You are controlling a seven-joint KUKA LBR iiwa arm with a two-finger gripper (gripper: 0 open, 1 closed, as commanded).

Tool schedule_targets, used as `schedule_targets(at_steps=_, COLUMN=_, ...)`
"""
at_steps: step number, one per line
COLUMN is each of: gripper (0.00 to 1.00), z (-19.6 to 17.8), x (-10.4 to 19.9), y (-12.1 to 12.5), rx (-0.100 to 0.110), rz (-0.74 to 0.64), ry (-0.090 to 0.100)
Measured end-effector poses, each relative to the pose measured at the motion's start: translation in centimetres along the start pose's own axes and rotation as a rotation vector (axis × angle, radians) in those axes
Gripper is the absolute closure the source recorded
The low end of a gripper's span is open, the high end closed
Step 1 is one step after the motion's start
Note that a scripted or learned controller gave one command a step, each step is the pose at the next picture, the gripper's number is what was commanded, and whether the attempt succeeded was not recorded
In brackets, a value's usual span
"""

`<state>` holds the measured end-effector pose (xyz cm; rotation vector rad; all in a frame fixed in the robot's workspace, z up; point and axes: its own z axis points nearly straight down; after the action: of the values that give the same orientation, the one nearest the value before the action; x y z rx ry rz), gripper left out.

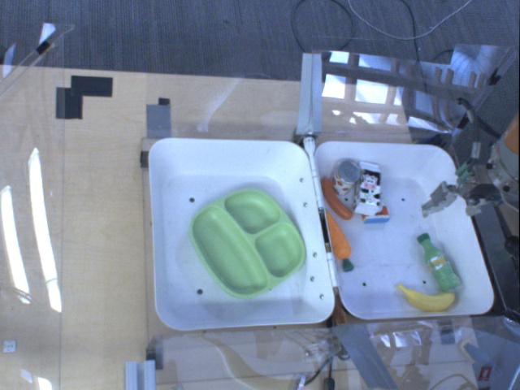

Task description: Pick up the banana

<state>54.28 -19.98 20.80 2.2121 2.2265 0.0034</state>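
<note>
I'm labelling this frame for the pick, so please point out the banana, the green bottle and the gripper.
banana (426, 299): camera view, middle of its yellow curve.
green bottle (439, 265): camera view, on its body below the neck.
gripper (453, 197): camera view, between its fingertips, at the right bin's far right side.

Yellow banana (426, 299) lies flat, curved, in right bin's near corner.

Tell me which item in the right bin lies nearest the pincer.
The green bottle, just below the pincer. The banana lies beyond it at the bin's front edge; the can, carton and carrot sit farther left.
</note>
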Motion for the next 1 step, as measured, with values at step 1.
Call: schedule_targets(at_steps=1, gripper=0.0, z=-7.35, x=4.04, y=-4.58, rx=-0.004, rz=-0.195, ry=-0.002)
